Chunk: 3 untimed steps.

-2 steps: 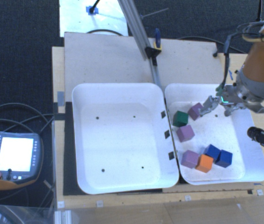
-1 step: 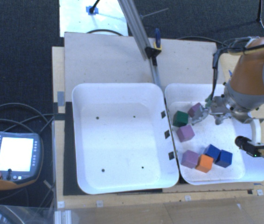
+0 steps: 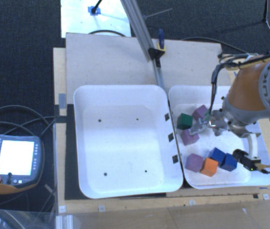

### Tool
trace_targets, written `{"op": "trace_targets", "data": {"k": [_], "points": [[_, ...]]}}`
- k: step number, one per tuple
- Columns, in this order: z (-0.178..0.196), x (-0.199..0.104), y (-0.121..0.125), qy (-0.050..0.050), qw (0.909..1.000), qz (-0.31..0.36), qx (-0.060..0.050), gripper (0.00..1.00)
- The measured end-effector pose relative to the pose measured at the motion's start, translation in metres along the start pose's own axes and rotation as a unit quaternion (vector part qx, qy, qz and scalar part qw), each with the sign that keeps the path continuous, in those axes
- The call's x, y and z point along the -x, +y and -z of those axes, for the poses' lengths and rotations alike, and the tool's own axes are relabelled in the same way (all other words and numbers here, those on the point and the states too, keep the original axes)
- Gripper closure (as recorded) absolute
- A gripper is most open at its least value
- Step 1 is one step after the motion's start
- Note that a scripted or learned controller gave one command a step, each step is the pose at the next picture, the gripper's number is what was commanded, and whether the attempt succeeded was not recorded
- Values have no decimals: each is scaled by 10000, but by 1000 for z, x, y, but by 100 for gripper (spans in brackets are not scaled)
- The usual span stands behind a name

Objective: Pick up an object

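Tool: my tool (image 3: 198,126) sits low in the right bin (image 3: 255,175), reaching in from the right among the upper blocks; I cannot tell from here how it is set or whether anything is caught in it.
Tool contact: its tip is right against the cluster of the green block (image 3: 184,121) and two purple blocks, one (image 3: 200,112) just above it and one (image 3: 189,137) just below; touching or only close, I cannot say.
Arm: grey with the orange band (image 3: 246,86), over the right bin's far side.
Right bin, near side: another purple block (image 3: 194,162), an orange block (image 3: 209,167) beside it, and two blue blocks (image 3: 223,158) touching each other.
Left bin (image 3: 85,99): I see bare white floor.
Surface (image 3: 106,56): pale board carrying both bins side by side.
Floor at left: a handheld controller (image 3: 12,163) with a lit screen.
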<state>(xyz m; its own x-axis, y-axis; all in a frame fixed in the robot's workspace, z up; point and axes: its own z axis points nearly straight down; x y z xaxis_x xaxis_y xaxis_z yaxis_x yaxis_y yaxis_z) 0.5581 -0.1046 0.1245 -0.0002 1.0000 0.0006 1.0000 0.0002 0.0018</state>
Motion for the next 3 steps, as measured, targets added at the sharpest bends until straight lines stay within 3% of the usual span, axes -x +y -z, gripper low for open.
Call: {"op": "trace_targets", "data": {"k": [1, 2, 3], "points": [[-9, 0, 6, -10, 10000, 20, 80, 0], [0, 0, 7, -4, 10000, 25, 92, 100], [44, 0, 12, -9, 10000, 22, 18, 100]]}}
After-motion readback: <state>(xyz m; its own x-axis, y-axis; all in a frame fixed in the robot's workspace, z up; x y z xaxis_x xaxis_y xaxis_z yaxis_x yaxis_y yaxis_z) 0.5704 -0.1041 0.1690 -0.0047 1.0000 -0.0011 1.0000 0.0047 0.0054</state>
